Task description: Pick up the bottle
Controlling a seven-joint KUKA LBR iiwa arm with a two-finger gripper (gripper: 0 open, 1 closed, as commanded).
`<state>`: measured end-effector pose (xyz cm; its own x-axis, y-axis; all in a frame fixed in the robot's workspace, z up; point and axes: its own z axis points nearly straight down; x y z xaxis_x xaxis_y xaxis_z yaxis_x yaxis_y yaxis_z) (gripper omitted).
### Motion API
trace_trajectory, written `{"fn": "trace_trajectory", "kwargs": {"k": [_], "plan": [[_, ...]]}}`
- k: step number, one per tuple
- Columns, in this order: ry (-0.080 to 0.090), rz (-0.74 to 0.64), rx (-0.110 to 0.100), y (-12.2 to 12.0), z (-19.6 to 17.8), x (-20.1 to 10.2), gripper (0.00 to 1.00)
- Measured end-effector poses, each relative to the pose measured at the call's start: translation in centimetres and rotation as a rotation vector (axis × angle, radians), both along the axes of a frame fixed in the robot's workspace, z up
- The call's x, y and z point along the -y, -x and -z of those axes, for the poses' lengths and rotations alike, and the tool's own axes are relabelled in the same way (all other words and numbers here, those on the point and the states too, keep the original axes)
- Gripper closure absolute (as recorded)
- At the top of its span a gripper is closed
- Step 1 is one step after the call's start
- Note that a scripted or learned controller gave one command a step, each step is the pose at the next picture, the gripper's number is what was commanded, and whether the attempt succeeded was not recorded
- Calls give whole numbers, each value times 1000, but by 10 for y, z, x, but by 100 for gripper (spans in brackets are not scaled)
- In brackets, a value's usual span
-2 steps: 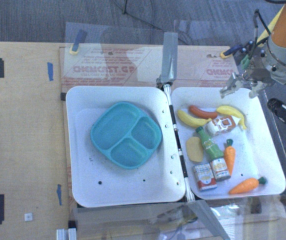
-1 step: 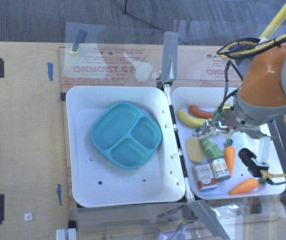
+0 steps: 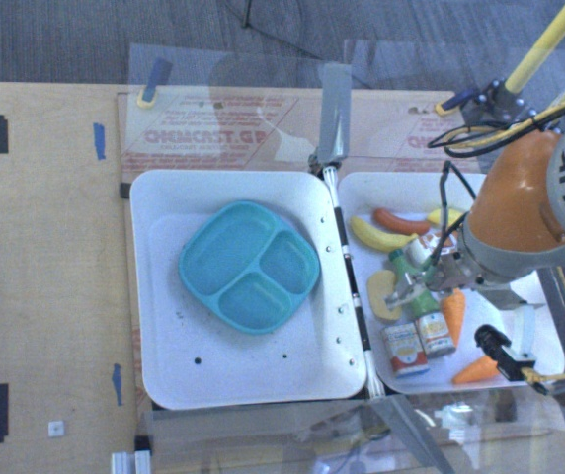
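- Overhead, two shallow white bins sit side by side on the tabletop (image 3: 45,265), the left bin (image 3: 154,363) larger in view than the right bin (image 3: 549,349).
- A teal divided plate (image 3: 250,266) with three compartments lies tilted in the middle of the left bin.
- The right bin is crowded: a yellow banana (image 3: 376,233) and a red sausage (image 3: 401,221) lie near its far edge, touching or nearly so.
- Two small boxes (image 3: 419,340) with red labels stand together near the near edge, with an orange carrot (image 3: 453,316) just beside them and another orange piece (image 3: 477,369) at the near rim.
- A pale round slice (image 3: 381,293) lies beside the green items in the bin's middle.
- The arm enters from the right, its orange band (image 3: 520,200) over the right bin.
- The tool (image 3: 427,276) sits low among the items in the right bin; whether it is apart or closed cannot be told.
- The bottle (image 3: 411,257), greenish with a pale top, lies in the right bin just below the banana, right at the tool; a hold on it cannot be confirmed.
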<state>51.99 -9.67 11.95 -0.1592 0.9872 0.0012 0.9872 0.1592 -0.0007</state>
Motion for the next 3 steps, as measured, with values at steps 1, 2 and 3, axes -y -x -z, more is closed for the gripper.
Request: {"fn": "trace_trajectory", "kwargs": {"k": [1,2,3], "plan": [[1,4,6,-1,-11,2,100],[3,353,15,-43,29,11,100],[2,352,12,-42,31,10,0]]}}
